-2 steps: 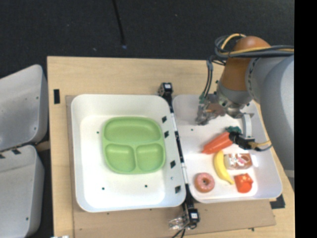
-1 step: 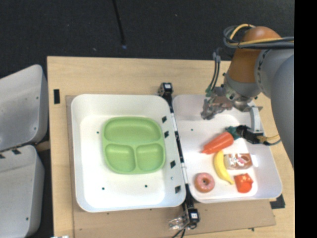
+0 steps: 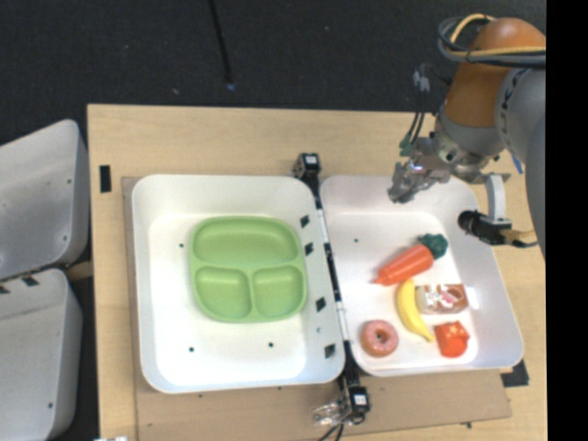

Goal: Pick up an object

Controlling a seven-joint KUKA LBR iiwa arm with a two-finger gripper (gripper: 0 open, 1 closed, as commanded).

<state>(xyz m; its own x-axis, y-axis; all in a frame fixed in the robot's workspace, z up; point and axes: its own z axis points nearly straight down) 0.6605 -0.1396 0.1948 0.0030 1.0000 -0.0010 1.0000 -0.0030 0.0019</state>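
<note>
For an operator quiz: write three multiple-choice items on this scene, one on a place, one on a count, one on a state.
1. Where does the green plate lie?
A. left bin
B. right bin
C. bare bench

2. How many objects lie in the right bin?
A. two
B. five
C. eight

3. How does the gripper stand?
A. over the plate
B. over the right bin's far edge, away from the food
C. resting on the banana

Key: 1 A, plate fills the left bin. 2 B, carrot, banana, donut, packet, red piece. 3 B, apart from all items.
</note>
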